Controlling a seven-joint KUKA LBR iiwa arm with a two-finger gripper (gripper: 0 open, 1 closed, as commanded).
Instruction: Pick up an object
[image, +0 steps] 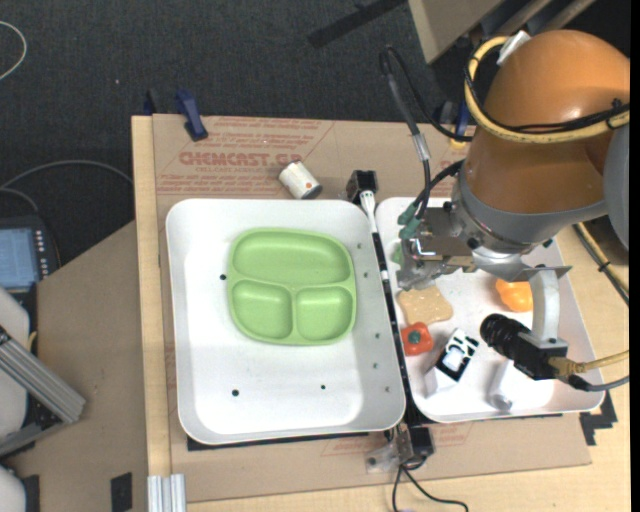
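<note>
My gripper (418, 250) hangs low over the back left part of the right bin (570, 400), under the big orange wrist band. A small green thing (408, 232) shows right at its left side; whether it is held is unclear. Just in front of the gripper lies a tan flat piece (423, 302). Further forward sit a red and orange object (415, 338) and a black and white object (457, 357). An orange object (515, 294) lies to the right, partly under the arm.
The left bin (200, 400) holds a green divided plate (292, 285). Behind the bins, on the brown board, lie a white cylinder (298, 180) and a blue clip (190, 115). A black clamp (362, 187) sits where the bins meet.
</note>
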